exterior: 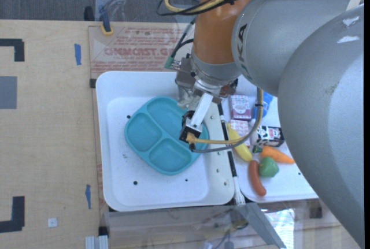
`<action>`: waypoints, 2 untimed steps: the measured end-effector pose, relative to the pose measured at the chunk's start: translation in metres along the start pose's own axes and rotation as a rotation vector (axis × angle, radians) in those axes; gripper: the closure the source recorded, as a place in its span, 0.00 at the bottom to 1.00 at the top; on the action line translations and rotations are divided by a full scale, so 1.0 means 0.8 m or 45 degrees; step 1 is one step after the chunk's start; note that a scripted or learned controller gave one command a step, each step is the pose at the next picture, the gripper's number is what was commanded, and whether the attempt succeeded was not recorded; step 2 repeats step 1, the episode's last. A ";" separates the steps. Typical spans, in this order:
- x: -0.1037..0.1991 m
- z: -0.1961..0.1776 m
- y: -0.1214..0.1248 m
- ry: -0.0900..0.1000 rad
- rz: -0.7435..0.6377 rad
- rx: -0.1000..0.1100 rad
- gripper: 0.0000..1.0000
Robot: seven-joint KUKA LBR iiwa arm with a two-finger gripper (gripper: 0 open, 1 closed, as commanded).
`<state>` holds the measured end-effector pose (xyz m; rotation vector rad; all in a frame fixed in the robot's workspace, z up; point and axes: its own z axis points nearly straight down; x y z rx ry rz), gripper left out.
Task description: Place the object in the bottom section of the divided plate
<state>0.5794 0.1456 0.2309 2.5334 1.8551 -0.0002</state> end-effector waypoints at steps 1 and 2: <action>-0.040 -0.005 -0.031 -0.001 0.083 0.008 1.00; -0.040 -0.005 -0.031 -0.001 0.083 0.008 1.00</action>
